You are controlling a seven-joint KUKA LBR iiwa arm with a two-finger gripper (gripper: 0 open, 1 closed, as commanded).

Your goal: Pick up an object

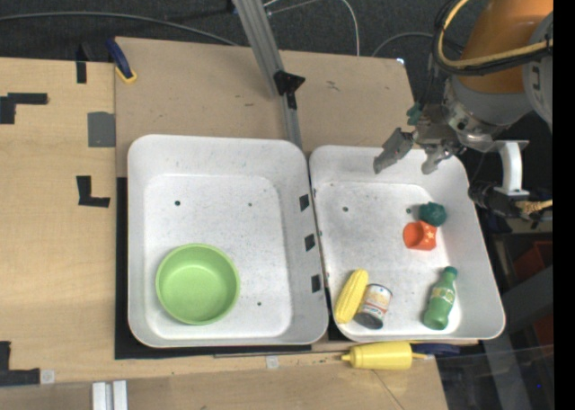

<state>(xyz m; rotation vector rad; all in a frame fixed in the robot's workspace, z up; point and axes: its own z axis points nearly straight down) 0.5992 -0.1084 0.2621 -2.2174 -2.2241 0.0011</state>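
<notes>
Small can (375, 304) at right bin's (467, 192) near edge, label too small to read; teal lump (434, 214) beside orange piece (420, 236) hard to identify. Gripper (411, 155) over that bin's far edge, fingers spread, holding nothing, touching nothing. Corn cob (350, 297) touches the can; green bottle (440, 299) near right rim.

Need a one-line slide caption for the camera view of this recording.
Open gripper hovers over the right bin's far rim; corn, can, green bottle and orange toy wait inside.
</notes>
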